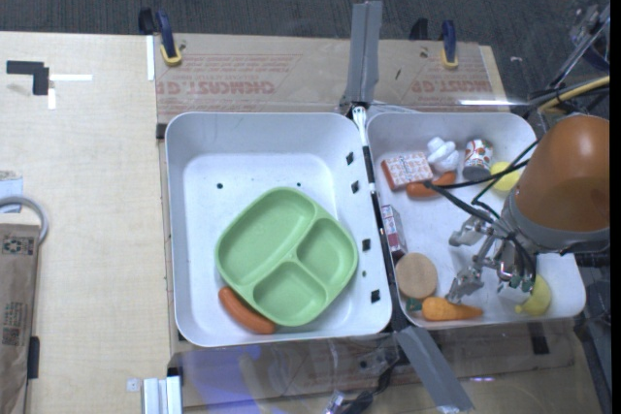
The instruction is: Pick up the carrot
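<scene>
The small orange carrot [450, 309] lies on the floor of the right white bin [563, 298], near its front wall, just right of a round tan disc [417, 275]. The gripper [482, 265] hangs above and slightly right of it — its metal fingers [468, 282] spread open, holding nothing, one tip close over the carrot's thick end. The left white bin [194, 208] holds a green three-compartment plate [286, 256] with an orange sausage-shaped piece [245, 310] tucked against its front edge. Both bins rest on a pale wooden counter [87, 208] — dark carpet beyond.
</scene>
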Controlling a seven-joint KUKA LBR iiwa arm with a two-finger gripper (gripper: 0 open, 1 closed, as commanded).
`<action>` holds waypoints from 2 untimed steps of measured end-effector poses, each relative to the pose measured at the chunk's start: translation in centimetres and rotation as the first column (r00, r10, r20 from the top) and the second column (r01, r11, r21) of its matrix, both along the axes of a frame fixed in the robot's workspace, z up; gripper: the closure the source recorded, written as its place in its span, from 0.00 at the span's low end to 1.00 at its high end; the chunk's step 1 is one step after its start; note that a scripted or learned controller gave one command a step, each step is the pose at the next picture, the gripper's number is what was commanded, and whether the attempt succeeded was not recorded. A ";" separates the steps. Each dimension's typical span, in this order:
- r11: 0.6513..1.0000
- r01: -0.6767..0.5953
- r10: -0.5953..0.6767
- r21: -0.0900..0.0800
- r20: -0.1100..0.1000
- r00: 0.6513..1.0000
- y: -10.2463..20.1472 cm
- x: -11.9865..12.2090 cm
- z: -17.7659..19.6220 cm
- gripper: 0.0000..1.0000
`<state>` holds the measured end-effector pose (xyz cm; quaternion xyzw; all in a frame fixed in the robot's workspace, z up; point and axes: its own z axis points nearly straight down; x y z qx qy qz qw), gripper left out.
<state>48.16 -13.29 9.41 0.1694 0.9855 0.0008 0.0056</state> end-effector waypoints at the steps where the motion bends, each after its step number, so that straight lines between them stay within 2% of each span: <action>1: 0.943 0.332 -0.332 0.000 -0.011 0.943 -5.4 4.6 21.4 0.00; 2: 0.986 0.166 -0.165 0.001 -0.011 0.986 -0.3 1.3 14.1 0.00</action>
